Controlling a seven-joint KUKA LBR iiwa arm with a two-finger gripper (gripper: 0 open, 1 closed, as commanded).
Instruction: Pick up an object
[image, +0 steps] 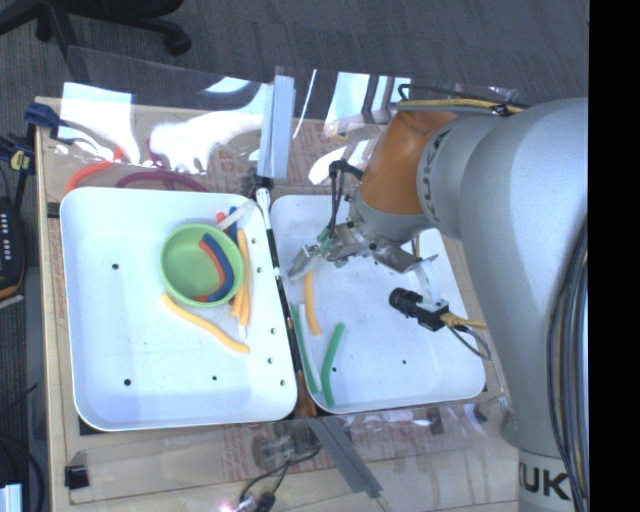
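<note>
Just right of the divider (272, 262) between the two bins you have a slim orange stick (311, 303) lying flat on the right bin's (400, 385) floor, plain and slightly bowed, its long axis running from the bin's far edge toward its near edge. Nearer you from it lie two curved green sticks (331, 362). Above the orange stick's far end the gripper (312, 256) hangs, nothing visible between its fingers; you cannot tell whether the jaws are apart.
</note>
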